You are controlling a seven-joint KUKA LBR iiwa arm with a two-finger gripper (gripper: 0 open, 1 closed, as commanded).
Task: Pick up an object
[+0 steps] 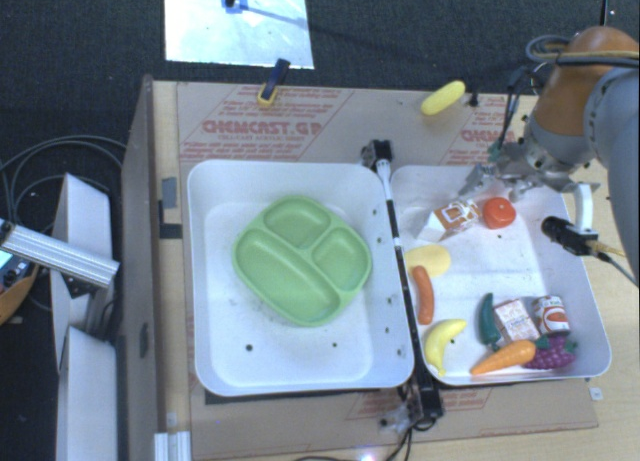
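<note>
Over the right bin's (600,334) far edge my jaws (497,177) hover, grasp state indeterminate. Nothing lifted: tomato (499,213) and small carton (456,217) lie just below them. Pick outstanding.

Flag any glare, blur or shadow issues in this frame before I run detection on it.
Camera view: the bright sheet on the dark floor is blown out by glare; the white bins are near overexposure but their toy food stays readable; the green plate is evenly lit; the arm is soft at the right edge.
</note>
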